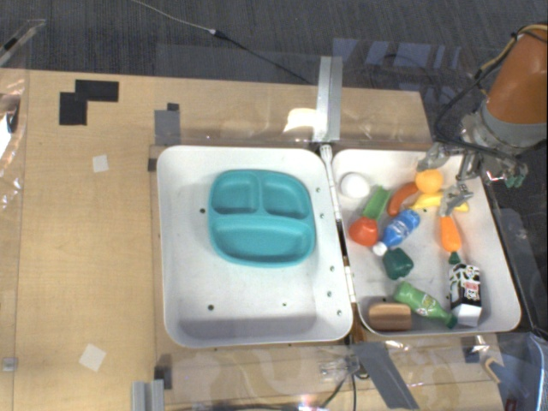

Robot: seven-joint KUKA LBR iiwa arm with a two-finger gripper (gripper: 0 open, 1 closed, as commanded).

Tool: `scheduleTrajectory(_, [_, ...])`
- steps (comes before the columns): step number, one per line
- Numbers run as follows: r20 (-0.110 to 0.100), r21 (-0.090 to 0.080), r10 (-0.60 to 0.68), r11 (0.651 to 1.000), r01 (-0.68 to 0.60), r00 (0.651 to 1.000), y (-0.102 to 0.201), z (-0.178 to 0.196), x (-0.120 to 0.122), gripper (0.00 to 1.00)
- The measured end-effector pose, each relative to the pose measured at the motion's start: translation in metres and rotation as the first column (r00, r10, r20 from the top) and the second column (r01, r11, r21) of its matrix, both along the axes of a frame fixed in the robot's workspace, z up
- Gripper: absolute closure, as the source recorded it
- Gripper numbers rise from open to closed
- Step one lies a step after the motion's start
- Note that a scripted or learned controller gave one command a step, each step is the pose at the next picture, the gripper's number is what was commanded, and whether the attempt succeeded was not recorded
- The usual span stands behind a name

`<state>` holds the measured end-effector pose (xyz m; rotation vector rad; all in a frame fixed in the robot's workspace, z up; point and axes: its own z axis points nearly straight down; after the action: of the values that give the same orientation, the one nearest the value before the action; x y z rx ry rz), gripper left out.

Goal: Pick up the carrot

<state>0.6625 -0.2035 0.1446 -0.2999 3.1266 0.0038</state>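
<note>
I have the claw (447,171) hanging over the far end of the right bin (505,311), fingers spread and nothing between them; one finger shows toward the bin divider and the other toward the arm, with an orange ball (429,181) and a yellow piece (437,199) sitting in the gap below. The carrot (450,233) is not under me yet: it lies a short way toward the near end of the bin from the claw, orange body with its green top pointing at the cow-print milk carton (465,285), which is just beyond that tip. To do this well, I judge I need to slide toward the near end until the claw is centred over the fat orange part of the carrot, not the leafy end. I would turn the wrist so the fingers close across its narrow width, since it lies roughly along the bin's length. The side toward the bin's outer wall looks free, but on the divider side the blue bottle (400,228) sits near, so I want that finger to drop between bottle and carrot without nudging either. The yellow piece is close to the carrot's upper end, so a grasp around mid-body seems safest before descending straight and closing.
</note>
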Motion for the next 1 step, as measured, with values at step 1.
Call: scheduleTrajectory(1, [0.011, -0.002, -0.150, 0.989, 0.150, 0.989, -0.0007, -0.0551, -0.0483, 0.00])
